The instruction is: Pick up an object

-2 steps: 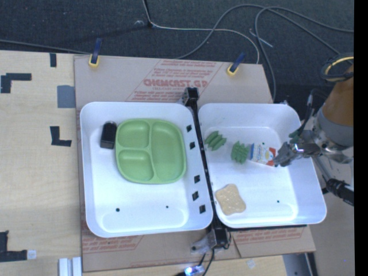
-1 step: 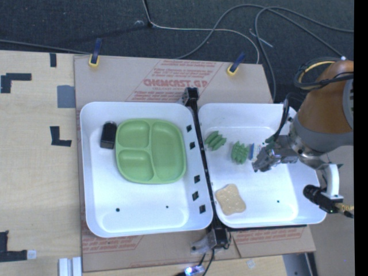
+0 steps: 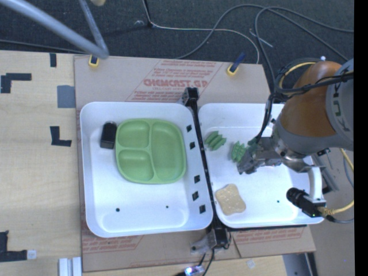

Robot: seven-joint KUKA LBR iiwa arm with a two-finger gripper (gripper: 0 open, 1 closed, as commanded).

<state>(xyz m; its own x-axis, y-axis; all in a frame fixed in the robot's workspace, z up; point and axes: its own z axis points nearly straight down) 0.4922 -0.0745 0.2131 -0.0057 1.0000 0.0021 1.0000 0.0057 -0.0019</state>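
In the right bin [image 3: 276,210], my gripper [image 3: 247,164] hangs low just right of a small green toy [image 3: 238,151] and touches or overlaps its lower edge. A second green ridged piece [image 3: 215,140] lies a little to the left, near the divider. A tan flat biscuit-like piece [image 3: 230,199] rests near the bin's front left. The arm's orange band [image 3: 307,105] sits above the wrist at the right.
The left bin [image 3: 98,206] holds a green divided plate [image 3: 150,150] with a small black block [image 3: 108,135] beside its left rim. A black divider [image 3: 197,154] separates the bins. Cables run behind the bench and along the arm's right side.
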